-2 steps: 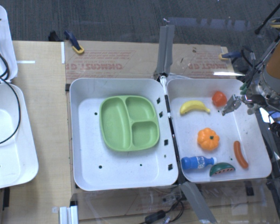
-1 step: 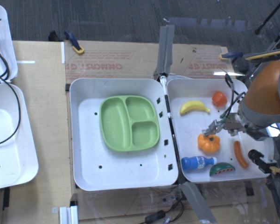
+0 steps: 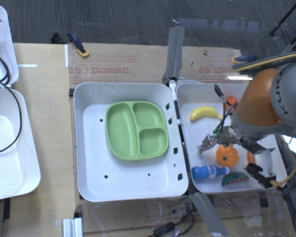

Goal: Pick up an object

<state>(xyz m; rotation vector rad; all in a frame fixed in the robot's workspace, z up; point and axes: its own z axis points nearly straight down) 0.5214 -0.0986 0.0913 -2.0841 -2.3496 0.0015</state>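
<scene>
Claw (image 3: 213,143) hung low in the right bin (image 3: 185,132), just left of the orange pumpkin-like toy (image 3: 227,155) — its grip I could not tell from above. Nearby lay a banana (image 3: 205,113), a blue bottle (image 3: 209,172) and a watermelon slice (image 3: 235,178); nothing looked lifted. Likely it was lining up on the toy — crowding made slips probable. Left bin (image 3: 89,181) held a green divided plate (image 3: 136,130).

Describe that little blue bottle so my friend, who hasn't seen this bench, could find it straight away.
Of the two shallow white bins, take the right-hand white bin, the one crowded with toy food under the grey arm. Along its near edge lies a small blue plastic bottle on its side, below the orange toy pumpkin and left of the green-rimmed watermelon slice. It is the one blue thing there.
</scene>
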